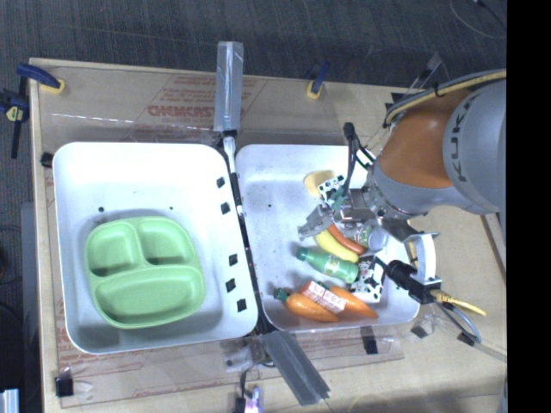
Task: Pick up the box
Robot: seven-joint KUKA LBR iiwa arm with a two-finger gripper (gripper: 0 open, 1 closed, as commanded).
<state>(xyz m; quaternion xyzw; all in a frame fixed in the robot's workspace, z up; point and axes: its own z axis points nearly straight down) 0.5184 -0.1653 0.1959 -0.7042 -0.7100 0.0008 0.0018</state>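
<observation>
Clamps (39, 79) are seen at the far left corner of the counter (129, 101), which is covered by a clear sheet with red print. Two shallow white bins are set side by side on it. The left bin (69, 166) is occupied by a green divided tray (144, 270), which lies toward the bin's near side, apart from the walls. A grey bar (229, 84) is fixed at the counter's far edge, above the seam between the bins.

In the right bin (275, 175), a cluster of small things is gathered toward the right wall. A carrot (306, 307) is laid along the near wall, and the box (325, 295), small with a red and white label, rests on top of it, close to the near right corner. Just beyond these, a green bottle (330, 264) lies on its side, with a yellow banana (336, 244) touching it on the far side. A pale yellow piece (317, 181) sits alone nearer the far wall.

The pincer (340, 216) is lowered over the banana, well apart from the box; whether it is spread or pressed together cannot be told, since the cluster hides it. The grey arm with its orange band (413, 153) is reached in over the bin's right wall.
</observation>
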